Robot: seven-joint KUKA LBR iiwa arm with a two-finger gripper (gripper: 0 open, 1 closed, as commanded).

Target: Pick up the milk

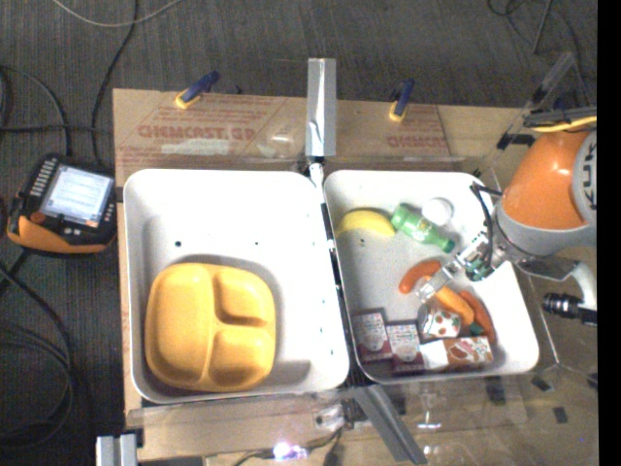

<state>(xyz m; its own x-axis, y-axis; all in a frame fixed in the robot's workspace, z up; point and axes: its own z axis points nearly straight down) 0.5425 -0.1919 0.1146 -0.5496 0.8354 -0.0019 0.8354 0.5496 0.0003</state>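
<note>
Camera view from above the bench: the grey KUKA arm with its orange band reaches in from the right over the right-hand shallow white bin, its two-finger gripper low among the toy groceries, and the task of lifting the milk looks barely begun. The small red-and-white milk carton lies on the bin floor near the front right corner, just beside an orange carrot-shaped toy and above a flat red-and-white packet; nothing can be made out between the fingers, and how wide the pincer stands cannot be told at this size. The tool sits just above and to the right of the carton, near an orange sausage-shaped piece, so an approach and a firm closing on the carton appear to remain, then the lift. Also in the bin are a green bottle with a white cap, a yellow lemon-like toy and two small red-and-white cartons at the front. A yellow divided plastic tray lies in the left-hand white bin
</note>
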